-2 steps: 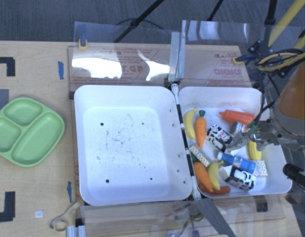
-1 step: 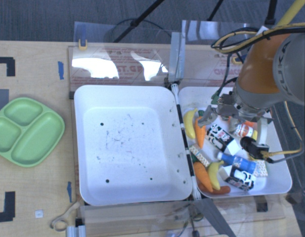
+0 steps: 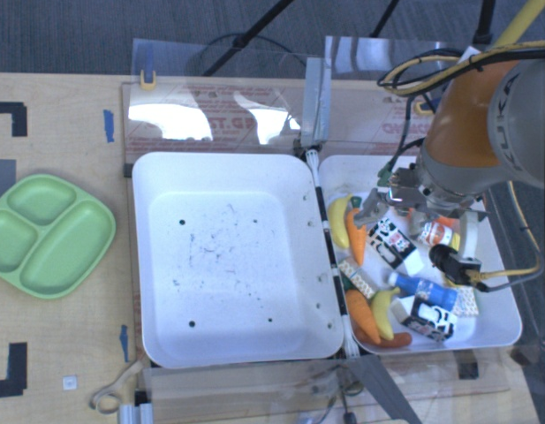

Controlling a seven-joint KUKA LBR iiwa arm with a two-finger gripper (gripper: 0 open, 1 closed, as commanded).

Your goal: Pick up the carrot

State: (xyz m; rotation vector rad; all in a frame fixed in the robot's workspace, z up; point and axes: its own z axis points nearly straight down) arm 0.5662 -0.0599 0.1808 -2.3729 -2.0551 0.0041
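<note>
- The grey arm (image 3: 484, 122) with its orange band reaches in from the right and hangs over the right bin (image 3: 506, 321).
- The left bin (image 3: 228, 246) lies beside it, and a green divided plate (image 3: 47, 234) sits well apart on the bench at far left.
- The gripper (image 3: 404, 203) hovers low above the clutter; whether it is spread or clenched cannot be told.
- The carrot (image 3: 355, 238) lies in the right bin just beside a banana (image 3: 340, 222), near the gripper.
- Labels on the small packages are too blurred to read.
</note>
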